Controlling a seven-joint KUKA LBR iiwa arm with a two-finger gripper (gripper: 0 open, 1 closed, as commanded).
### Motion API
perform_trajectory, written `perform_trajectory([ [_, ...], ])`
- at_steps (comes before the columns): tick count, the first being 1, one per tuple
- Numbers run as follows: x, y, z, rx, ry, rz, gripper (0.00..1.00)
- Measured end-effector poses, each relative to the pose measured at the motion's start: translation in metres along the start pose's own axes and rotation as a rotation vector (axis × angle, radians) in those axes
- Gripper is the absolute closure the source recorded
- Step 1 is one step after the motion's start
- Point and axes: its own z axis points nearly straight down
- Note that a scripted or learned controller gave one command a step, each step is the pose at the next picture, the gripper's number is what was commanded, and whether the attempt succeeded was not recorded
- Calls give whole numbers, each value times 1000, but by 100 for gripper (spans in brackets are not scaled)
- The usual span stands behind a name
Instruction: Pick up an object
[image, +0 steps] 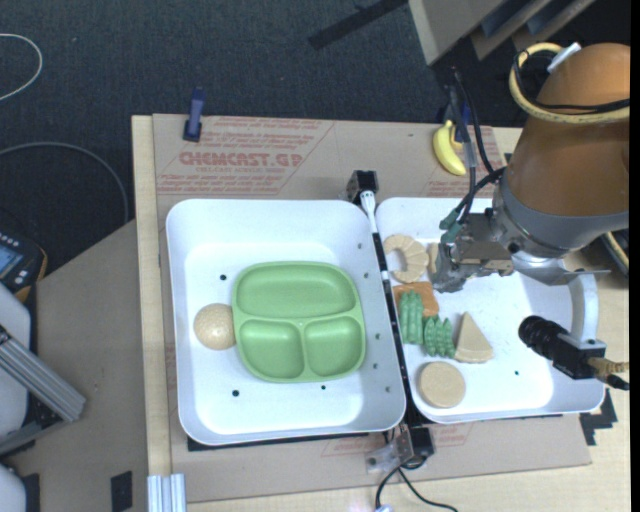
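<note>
Brown bench (250, 150) carries both bins; gripper (452, 272) sits low in the right bin (530, 395), just right of a ring-shaped toy (405, 256), finger spacing unreadable, apparently holding nothing.

I stood in a robotics lab: my worktop (250, 150) was a taped cardboard sheet carrying two white bins (190, 330), with loose cables (40, 150) on dark carpet (80, 80) and aluminium framing (35, 375) alongside.
</note>
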Motion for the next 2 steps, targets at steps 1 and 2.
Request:
perform_trajectory([
  [1,43,-5,33,9,1,-4,100],
  [2,43,-3,-81,-11,2,-2,100],
])
